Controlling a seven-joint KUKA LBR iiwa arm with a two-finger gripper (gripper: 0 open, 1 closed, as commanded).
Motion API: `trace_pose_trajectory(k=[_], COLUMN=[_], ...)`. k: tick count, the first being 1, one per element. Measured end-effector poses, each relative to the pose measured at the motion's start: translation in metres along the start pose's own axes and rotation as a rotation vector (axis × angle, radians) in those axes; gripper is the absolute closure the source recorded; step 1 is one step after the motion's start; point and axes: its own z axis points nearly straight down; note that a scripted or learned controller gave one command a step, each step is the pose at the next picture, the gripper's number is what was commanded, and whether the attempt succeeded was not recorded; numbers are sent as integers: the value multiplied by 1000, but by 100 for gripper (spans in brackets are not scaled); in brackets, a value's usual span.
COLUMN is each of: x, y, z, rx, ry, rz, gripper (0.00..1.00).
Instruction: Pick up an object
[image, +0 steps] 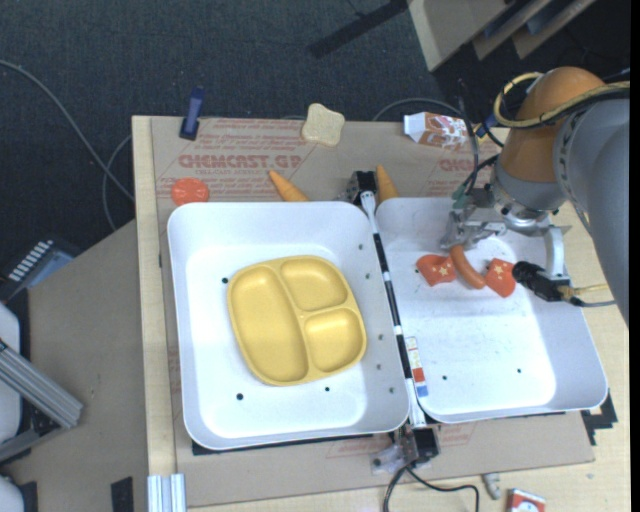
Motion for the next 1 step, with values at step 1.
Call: trace_pose_trajectory(k=[1], x=[51], y=[-62], z=[-91], rx=[0], ry=[2], rz=[1], gripper=[100])
